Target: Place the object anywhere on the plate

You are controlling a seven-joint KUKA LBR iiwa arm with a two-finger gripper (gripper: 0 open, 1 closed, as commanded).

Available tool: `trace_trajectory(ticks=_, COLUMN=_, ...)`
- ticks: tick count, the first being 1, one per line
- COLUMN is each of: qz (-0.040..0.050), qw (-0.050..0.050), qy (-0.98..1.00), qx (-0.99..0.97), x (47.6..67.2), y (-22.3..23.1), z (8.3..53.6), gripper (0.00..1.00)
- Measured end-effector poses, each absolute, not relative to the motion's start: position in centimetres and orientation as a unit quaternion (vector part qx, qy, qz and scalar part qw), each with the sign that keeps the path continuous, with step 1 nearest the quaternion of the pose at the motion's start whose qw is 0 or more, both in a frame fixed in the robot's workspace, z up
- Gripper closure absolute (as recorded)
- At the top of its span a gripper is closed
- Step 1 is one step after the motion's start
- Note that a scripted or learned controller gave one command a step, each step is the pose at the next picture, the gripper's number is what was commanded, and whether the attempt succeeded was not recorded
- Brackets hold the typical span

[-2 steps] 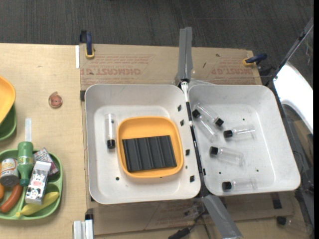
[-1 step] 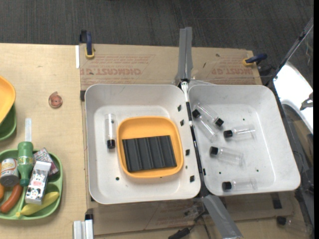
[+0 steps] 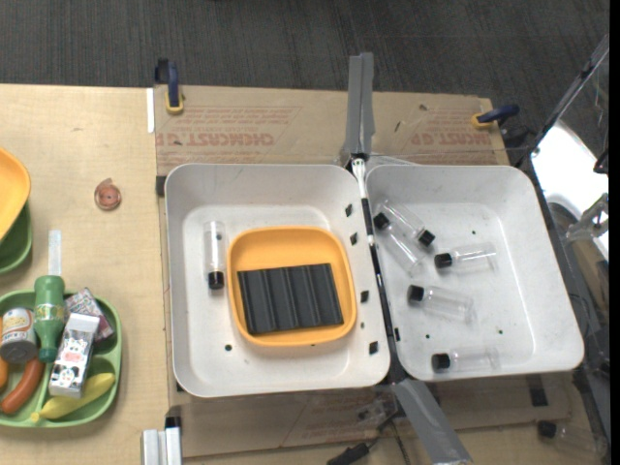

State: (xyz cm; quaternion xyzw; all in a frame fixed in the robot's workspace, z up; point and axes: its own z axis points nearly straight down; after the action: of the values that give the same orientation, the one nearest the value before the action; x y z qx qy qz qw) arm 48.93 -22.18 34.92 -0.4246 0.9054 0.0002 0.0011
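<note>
On the orange plate (image 3: 291, 239) in the left bin (image 3: 194, 194) lies a black ribbed block (image 3: 291, 296). One capped tube (image 3: 214, 255) sits just beside the plate. Gripper state: cannot tell.

an orange plate (image 3: 291, 332) with a dark ribbed insert sits mid left bin (image 3: 184, 356); a clear black-capped tube (image 3: 214, 254) lies beside the plate's left edge.

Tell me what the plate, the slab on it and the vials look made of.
Plate: likely plastic, smooth orange with a soft sheen. Slab: dark, matte, ribbed; perhaps rubber or foam, hard to tell. Vials, like the one beside the plate: clear glass or plastic with black caps; see-through bodies show the white bin beneath.
</note>
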Motion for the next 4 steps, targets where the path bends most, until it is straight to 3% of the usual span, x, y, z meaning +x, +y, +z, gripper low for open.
trace_trajectory(ticks=1, qz=0.0009, qw=0.001, qy=0.804, qx=-0.594, x=49.2, y=-22.1, z=30.8, gripper=0.00)
trace_trajectory(ticks=2, qz=-0.0003, qw=0.002, qy=0.715, qx=-0.699, x=47.9, y=-22.2, z=33.8, gripper=0.00)
trace_trajectory(ticks=3, qz=0.0003, qw=0.002, qy=0.596, qx=-0.803, x=47.9, y=-22.1, z=33.5, gripper=0.00)
trace_trajectory(ticks=4, qz=0.0014, qw=0.002, qy=0.516, qx=-0.857, x=47.9, y=-21.1, z=44.1, gripper=0.00)
